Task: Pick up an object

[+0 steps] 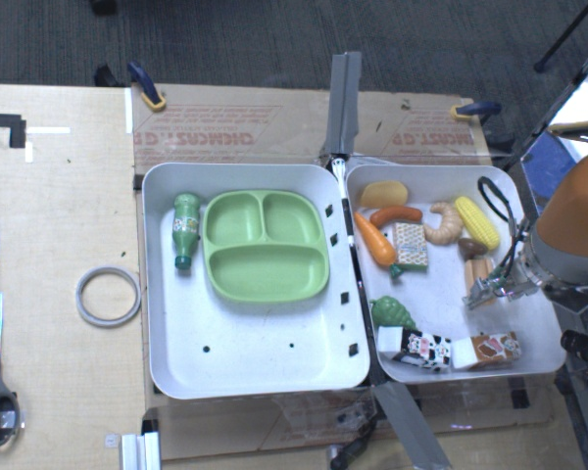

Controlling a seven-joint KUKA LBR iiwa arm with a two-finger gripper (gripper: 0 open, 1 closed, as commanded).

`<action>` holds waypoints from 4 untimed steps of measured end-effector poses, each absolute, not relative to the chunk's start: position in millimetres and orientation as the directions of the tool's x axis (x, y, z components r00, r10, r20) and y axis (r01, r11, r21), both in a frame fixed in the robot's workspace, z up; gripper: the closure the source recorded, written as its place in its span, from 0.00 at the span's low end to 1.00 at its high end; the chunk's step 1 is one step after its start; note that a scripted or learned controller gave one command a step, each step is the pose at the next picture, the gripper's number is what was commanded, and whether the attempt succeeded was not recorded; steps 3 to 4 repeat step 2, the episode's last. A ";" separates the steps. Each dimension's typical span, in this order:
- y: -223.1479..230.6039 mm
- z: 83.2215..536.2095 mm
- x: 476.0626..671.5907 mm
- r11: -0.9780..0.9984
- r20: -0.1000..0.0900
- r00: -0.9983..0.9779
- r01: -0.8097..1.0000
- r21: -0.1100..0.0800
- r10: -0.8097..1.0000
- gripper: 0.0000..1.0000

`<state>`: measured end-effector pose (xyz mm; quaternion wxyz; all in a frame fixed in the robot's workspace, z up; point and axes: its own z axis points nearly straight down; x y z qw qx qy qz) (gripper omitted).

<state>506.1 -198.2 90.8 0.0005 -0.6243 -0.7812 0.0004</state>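
Note:
The right bin holds several toy foods: a yellow corn cob, a tan shrimp-like piece, an orange carrot, a red sausage, a yellow lump, a small printed packet, broccoli, a cow-patterned carton and a brown snack packet. My gripper hangs low over the bin's right side, just below a brown piece and above the snack packet. Nothing is visibly held in it.
The left bin carries a green divided plate and a green bottle. A tape ring and scissors lie on the bench at the left. A black cable loop hangs over the right bin's far corner.

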 end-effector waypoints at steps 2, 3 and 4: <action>-109.3 189.8 561.2 0.189 -0.001 -0.189 0.982 -0.002 0.982 1.00; -109.3 189.8 561.2 0.189 -0.001 -0.189 0.982 -0.002 0.982 1.00; -109.3 189.8 561.2 0.189 -0.001 -0.189 0.982 -0.002 0.982 1.00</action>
